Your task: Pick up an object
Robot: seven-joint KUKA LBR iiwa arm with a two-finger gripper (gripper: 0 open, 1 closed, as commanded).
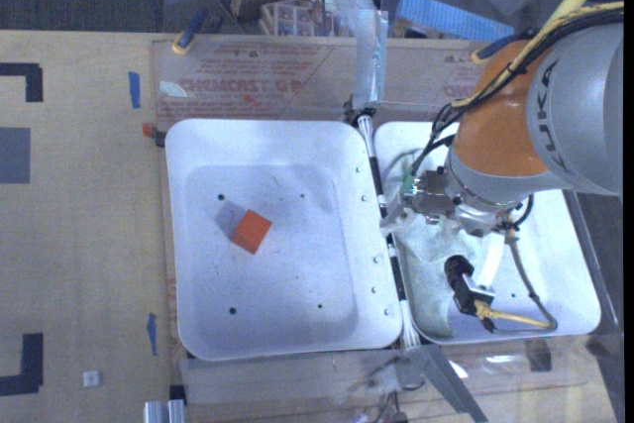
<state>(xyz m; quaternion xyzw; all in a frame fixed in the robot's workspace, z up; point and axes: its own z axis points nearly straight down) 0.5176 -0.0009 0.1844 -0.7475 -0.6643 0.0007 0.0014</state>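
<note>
An orange block (252,231) lies in the left white bin (198,154), left of its middle, beside a small grey shadow. The arm's orange band and grey wrist hang over the right white bin (575,302). My gripper (436,211) points down into that bin near its left wall, seen from above and largely covered by the wrist. It is well to the right of the orange block, with the wall between the bins separating them. The wrist hides most of the right bin's floor.
The two bins touch along a ridge (386,243) with small holes. Beyond them lies a clear plastic sheet (258,84) on the wooden bench (79,233). Boxes and clutter sit past the bench's far edge.
</note>
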